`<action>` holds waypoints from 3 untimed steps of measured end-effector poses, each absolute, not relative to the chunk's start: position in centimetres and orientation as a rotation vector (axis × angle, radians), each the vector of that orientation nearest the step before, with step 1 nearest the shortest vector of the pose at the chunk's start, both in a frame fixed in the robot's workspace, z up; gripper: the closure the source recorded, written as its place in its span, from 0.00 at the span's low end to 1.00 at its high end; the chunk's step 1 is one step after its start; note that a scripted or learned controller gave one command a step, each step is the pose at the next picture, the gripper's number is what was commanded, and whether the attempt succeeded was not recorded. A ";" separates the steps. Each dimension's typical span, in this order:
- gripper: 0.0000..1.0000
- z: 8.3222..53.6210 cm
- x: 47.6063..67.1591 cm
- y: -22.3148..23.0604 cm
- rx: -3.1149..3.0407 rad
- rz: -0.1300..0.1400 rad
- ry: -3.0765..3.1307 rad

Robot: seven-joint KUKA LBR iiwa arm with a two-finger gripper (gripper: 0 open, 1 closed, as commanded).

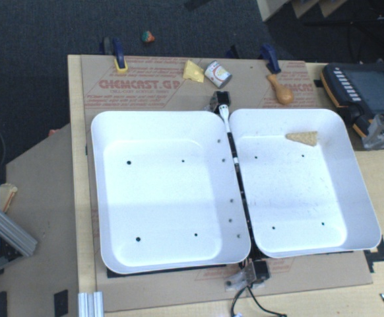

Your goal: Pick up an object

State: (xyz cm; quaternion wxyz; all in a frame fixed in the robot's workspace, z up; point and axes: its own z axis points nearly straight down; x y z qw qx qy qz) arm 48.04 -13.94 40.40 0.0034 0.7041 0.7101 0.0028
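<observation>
Under everything sits dark carpet (60, 18), and on it a bench topped with a brown board (152, 84) that's printed in red, looks like "CHEMCAST GP", with more red print over on the right that's too chopped up to read. Two shallow white bins take up most of the board: the left bin (106, 177) and the right bin (350, 197) sit side by side, touching along a black seam down the middle. In the right bin, near its far edge, lies a tan wedge (302, 137), flat and triangular, kind of like a chip or a crust piece. Past the bins on the far strip of board there's a wooden-handled thing (280, 90), a small white box (218, 74) with print I can't make out, and a yellow chunk (193, 71) just left of it. Blue clamps (119, 53) grip the far edge. A black and orange pendant (360, 88) sits far right. Can't tell anything about the gripper's state from this shot.
</observation>
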 end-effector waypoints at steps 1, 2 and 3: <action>1.00 27.3 49.9 -9.6 2.224 -0.009 2.234; 1.00 38.9 49.5 0.4 2.201 0.020 2.231; 1.00 51.5 51.3 3.8 2.207 0.023 2.220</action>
